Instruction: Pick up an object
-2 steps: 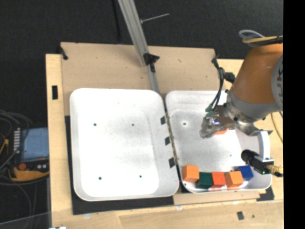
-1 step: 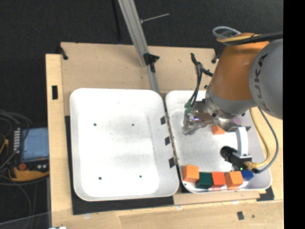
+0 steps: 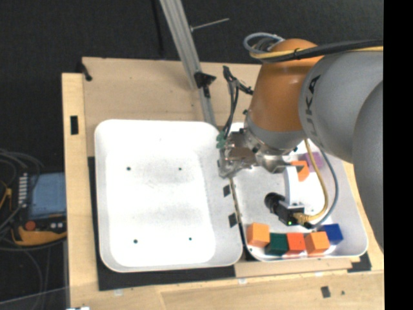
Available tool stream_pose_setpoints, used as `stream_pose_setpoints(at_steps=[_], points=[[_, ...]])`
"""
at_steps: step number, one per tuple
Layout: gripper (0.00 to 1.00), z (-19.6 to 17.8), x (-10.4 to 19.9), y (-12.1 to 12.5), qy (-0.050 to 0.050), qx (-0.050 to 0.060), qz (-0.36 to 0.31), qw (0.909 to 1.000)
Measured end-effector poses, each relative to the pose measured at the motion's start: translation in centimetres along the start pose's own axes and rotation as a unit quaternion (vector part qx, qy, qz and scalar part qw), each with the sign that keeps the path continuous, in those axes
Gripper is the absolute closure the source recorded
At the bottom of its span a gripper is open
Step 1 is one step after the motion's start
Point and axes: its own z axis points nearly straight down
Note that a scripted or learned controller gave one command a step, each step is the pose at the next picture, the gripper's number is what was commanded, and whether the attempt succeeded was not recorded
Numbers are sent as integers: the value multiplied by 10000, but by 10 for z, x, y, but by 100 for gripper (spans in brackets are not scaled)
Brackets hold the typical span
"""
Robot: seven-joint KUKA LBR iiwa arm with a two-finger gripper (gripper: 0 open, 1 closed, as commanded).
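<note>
Grey arm (image 3: 335, 102) reaching in over rt bin (image 3: 359, 237), wrist bent down

Looked down at a slant from a fixed spot above the bench (image 3: 148, 89), far enough back to take in both white bins (image 3: 122, 141) side by side.

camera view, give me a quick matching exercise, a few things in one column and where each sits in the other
Things:
1. blue block
2. dark green block
3. left bin
4. orange band

Places:
A. on the arm, above the right bin
B. right end of the block row
C. beside the right bin, on its left in the view
D. in the block row, between two orange blocks

Pairs: 1-B, 2-D, 3-C, 4-A
</note>
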Motion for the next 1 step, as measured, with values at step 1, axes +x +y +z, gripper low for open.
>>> stream_pose_setpoints(at_steps=[1], points=[[100,20,42,24,-8,1,13,10000]])
